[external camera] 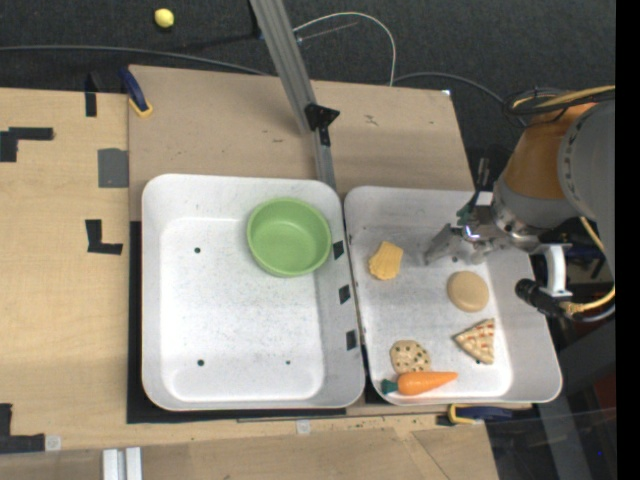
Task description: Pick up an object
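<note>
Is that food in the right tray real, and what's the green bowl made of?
Probably toys: the carrot, pizza slice and cookie show flat, uniform colours like moulded plastic or foam. The green bowl looks like smooth matte plastic, evenly coloured with a thin rim.

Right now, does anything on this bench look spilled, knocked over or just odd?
Nothing looks spilled. The green bowl sits upright in the left bin. One oddity: a small yellow ball lies off the bench on the dark floor.
</note>
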